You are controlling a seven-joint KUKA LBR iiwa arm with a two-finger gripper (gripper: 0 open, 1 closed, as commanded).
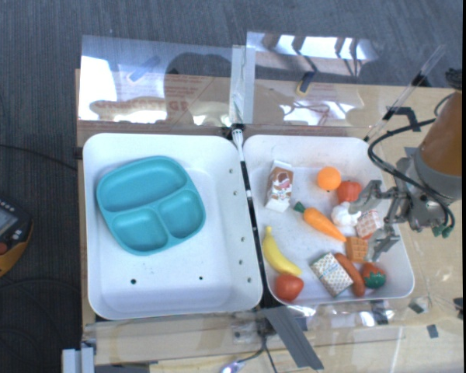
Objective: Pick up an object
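Right now I see the gripper (377, 217) low over the right bin (256, 208), near its right wall, with the grey arm (439, 158) and its orange band reaching in from the right. Its fingers stand spread wide apart, one toward the far side and one toward the near side, and a small pinkish-white block (367, 224) lies in the gap between them; I cannot tell whether either finger touches it. Just beside that block sit a white lumpy piece (342, 215), a red tomato (349, 191) and an orange waffle-like piece (357, 249). Further left in the same bin I see an orange ball (328, 179), a carrot (321, 221), a small carton (279, 186), a banana (278, 255), a red apple (288, 287) and a patterned box (331, 273). The left bin (217, 278) holds a teal divided plate (150, 203).
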